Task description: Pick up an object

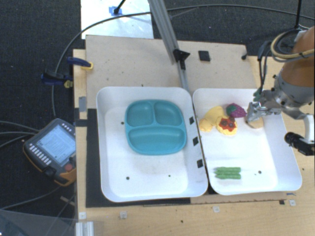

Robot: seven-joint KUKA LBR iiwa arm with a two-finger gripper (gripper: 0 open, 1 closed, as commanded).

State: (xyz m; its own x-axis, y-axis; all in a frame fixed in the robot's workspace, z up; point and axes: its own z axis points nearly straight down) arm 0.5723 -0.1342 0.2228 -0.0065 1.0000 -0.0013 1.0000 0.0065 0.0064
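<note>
The right bin (275,181) holds several toy foods. A yellow piece (210,119) lies near its upper left, with a red-and-yellow piece (227,126) beside it and a purple piece (236,110) just above. A green bean-like piece (227,173) lies near the front. A tan piece (256,124) sits right under my gripper (254,115), which hangs low over the bin's upper right area, close to the purple piece. The fingers point down at the tan piece and blend with it.
The left bin (110,181) carries a teal divided plate (155,127). A grey pole (165,23) slants over the bench's back. A teach pendant (51,149) lies off the bench at left. Cables run around the back.
</note>
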